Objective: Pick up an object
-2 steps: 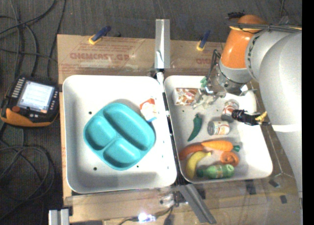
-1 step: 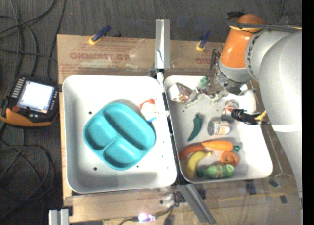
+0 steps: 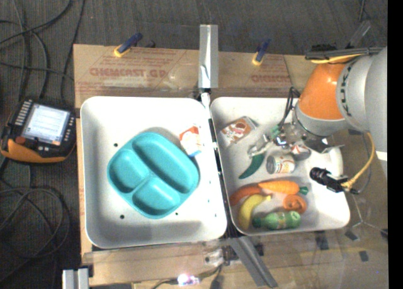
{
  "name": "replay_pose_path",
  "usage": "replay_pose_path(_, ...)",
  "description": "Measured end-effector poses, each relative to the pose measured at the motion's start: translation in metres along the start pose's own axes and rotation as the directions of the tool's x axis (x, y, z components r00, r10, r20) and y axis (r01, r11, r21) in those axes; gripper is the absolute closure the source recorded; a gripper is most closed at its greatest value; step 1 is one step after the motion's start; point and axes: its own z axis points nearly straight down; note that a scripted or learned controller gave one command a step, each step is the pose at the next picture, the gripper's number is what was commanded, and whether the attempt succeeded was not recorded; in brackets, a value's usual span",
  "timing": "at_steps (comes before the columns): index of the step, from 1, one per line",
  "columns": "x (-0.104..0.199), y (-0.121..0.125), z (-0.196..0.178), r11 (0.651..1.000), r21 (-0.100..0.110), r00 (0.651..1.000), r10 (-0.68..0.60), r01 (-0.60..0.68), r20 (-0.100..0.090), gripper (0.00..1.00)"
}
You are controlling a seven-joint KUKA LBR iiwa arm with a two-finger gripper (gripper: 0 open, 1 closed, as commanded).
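Nearby, carrot [image 3: 278, 187], banana [image 3: 249, 208], can [image 3: 281, 165].

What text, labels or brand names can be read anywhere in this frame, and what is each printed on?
"CHEMCAST GP", red print seen through the clear sheet behind the left bin.
Red print at that sheet's right end: too blurred to read.
Dark letters on the arm's orange band: cut off, unreadable.
Packet, small can in the right bin, pendant screen: too small.
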Motion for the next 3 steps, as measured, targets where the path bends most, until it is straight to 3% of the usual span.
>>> replay_pose_path(1, -0.015, 0.022, -0.008, 0.998, 0.009, 0.998, -0.065, 0.065, -0.01, 0.0)
replay_pose_path(2, -0.028, 0.017, -0.004, 0.998, -0.004, 0.997, -0.068, 0.068, -0.022, 0.0)
replay_pose_path(3, -0.038, 0.034, -0.003, 0.993, -0.01, 0.993, -0.117, 0.117, -0.028, 0.0)
